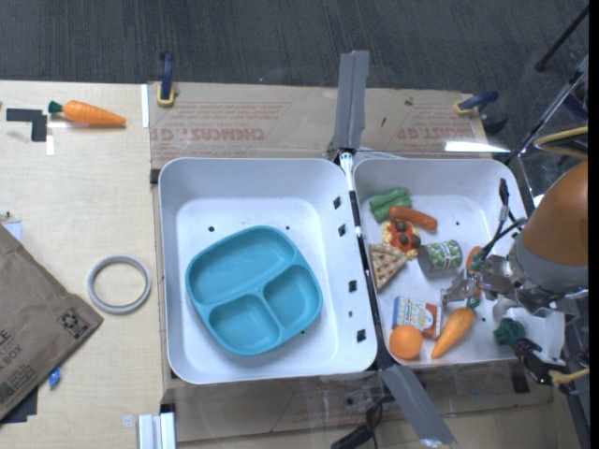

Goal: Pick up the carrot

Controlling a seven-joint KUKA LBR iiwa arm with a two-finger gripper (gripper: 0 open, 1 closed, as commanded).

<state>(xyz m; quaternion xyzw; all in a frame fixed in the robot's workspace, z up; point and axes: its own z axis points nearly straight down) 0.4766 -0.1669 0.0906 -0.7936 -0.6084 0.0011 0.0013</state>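
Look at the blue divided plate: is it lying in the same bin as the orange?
No, the blue divided plate lies in the left bin, while the orange lies in the right bin.

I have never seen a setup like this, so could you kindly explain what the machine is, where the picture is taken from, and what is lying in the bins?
One camera looks down at a slant on a bench with two white bins. The grey and orange shape at the right is a robot arm; its hand hangs low in the right bin, just above the carrot it should pick up. I cannot tell whether it grips anything. That bin also holds an orange, a pizza slice, a small can and other toy food. The left bin holds a blue divided plate. A second carrot lies on the bench outside.
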